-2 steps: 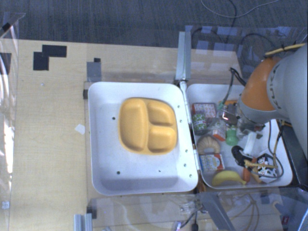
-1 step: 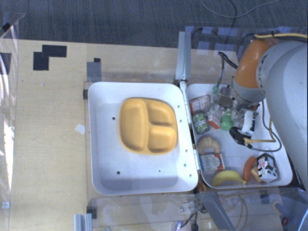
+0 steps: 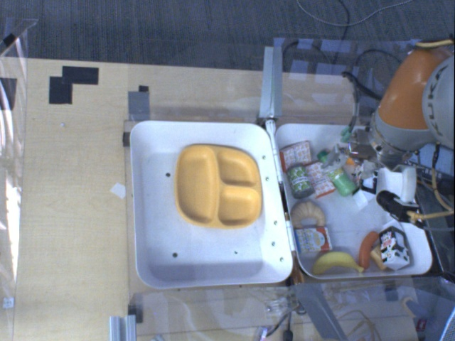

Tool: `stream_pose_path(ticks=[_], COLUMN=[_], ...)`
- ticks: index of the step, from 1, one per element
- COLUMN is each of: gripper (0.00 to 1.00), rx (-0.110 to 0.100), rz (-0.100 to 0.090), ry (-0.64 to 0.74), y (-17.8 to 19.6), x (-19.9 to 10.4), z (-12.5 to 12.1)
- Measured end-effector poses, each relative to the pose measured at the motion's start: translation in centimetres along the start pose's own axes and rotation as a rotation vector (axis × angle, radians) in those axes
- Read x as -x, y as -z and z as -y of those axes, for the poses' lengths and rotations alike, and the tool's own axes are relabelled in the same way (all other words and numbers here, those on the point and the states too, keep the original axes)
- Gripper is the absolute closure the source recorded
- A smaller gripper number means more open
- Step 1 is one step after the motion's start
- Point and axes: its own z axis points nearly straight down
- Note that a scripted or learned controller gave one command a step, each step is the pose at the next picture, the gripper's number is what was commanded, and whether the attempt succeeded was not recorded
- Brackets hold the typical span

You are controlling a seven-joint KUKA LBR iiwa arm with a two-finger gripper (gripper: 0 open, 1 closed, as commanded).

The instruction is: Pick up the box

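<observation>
The arm comes in from the right over the right bin (image 3: 425,261), and its gripper (image 3: 350,150) hangs low above the far middle of that bin, among a green bottle (image 3: 344,183) and small packets; whether it is spread or pressed together cannot be told. The box (image 3: 296,155), red and white, lies flat at the bin's far left corner, left of the gripper and apart from it. A yellow divided tray (image 3: 217,185) sits in the left bin (image 3: 153,247).

The light wooden worktop (image 3: 71,190) holds two shallow white plastic bins side by side, the left bin (image 3: 153,212) and the right bin (image 3: 419,258)
</observation>
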Motion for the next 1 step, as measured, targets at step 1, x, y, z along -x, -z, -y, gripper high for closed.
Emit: stream_pose_path(ticks=[1], gripper=[0.00], rx=[0.004], rz=[0.000], ry=[-0.022], y=[-3.82], x=[2.15], z=[-1.34])
